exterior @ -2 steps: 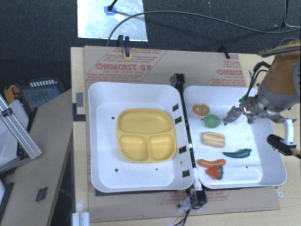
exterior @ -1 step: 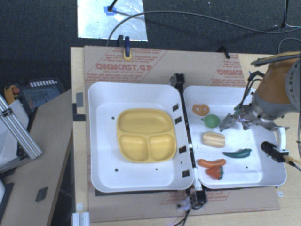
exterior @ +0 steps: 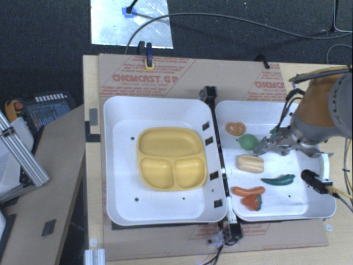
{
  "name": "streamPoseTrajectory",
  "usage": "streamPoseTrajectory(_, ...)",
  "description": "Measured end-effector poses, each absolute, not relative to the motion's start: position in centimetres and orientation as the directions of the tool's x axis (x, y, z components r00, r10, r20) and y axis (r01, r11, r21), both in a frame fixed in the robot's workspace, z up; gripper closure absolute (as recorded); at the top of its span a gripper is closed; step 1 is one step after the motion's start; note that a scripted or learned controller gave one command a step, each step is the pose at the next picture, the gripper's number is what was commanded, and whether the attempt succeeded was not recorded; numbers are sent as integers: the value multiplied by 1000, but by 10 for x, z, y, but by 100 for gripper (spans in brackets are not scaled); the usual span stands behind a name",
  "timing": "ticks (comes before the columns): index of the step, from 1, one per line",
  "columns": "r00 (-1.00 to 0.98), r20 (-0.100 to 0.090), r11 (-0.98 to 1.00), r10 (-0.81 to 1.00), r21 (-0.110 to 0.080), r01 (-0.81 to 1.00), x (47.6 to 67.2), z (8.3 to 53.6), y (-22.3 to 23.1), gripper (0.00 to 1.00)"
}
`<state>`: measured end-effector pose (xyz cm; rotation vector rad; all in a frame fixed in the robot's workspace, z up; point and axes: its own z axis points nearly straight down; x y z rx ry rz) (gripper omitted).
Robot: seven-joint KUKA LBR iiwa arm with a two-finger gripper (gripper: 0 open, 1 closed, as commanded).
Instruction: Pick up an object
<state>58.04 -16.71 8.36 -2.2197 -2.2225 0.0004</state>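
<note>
Cardboard-covered bench (exterior: 165,73), two shallow white bins: left bin (exterior: 118,148) holds yellow divided plastic tray (exterior: 169,158). My gripper (exterior: 259,149) in right bin (exterior: 314,200), finger state unclear, near round green ball (exterior: 248,142) and beige bread-like block (exterior: 250,163).

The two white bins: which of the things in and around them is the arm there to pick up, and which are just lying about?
Part of the job:
gripper
green ball
pretzel
bread roll
green pepper
orange carrot
red piece
right bin

Just lying about:
yellow divided tray, in the left bin
blue and yellow clamp
cables
</note>
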Motion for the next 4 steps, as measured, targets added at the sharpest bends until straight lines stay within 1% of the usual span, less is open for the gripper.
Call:
streamPoseTrajectory(1,-1,-1,1,1000,4,1000,582,96,-168,100)
streamPoseTrajectory(3,-5,-3,5,1000,9,1000,583,226,-166,100)
streamPoseTrajectory(4,-5,-2,5,1000,6,1000,584,279,-166,100)
